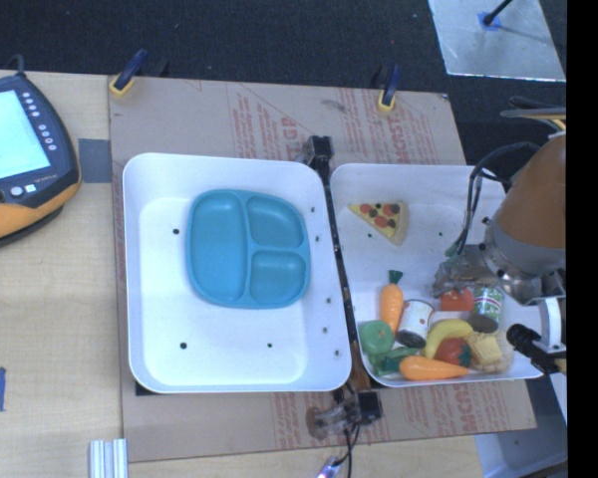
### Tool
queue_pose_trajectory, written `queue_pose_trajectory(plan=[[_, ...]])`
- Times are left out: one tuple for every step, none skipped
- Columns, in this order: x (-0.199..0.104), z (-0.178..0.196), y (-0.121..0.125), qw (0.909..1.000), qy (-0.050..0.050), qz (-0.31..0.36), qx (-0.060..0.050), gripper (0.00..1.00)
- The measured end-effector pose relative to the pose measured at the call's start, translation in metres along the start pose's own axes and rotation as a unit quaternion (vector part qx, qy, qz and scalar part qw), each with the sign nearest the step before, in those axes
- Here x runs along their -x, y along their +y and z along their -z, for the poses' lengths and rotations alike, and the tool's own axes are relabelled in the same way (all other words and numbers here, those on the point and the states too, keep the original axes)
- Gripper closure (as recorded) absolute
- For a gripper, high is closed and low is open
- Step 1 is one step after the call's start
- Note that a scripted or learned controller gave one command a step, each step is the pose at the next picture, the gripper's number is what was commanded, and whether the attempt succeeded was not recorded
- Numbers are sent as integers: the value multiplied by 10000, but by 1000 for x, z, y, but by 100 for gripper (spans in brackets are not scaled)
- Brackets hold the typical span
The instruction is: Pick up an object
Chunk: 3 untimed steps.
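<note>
Pincer [470, 289] tips hidden among toy food [448, 339] — grip unclear.

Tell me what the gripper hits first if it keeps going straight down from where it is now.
Probably the small can or the red toy under the gripper, in the right bin; depth is unclear.

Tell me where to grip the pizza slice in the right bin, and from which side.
Grip the pizza slice across its narrower, pointed half, coming straight down from above. It lies flat and alone in the far part of the right bin, well apart from the crowded toys near the carrot, so a top approach looks unobstructed. Being flat, it may still slip.
</note>
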<state>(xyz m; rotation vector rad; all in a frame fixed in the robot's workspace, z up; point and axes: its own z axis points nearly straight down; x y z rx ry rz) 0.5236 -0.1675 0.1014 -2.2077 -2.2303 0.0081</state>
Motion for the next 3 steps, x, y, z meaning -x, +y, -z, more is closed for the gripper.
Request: queue_pose_trajectory(plan=[[0,0,0,10000,-2,-1,1,0],[1,10,0,10000,-11,20,-4,100],[-31,98,-5,10000,11,-30,21,100]])
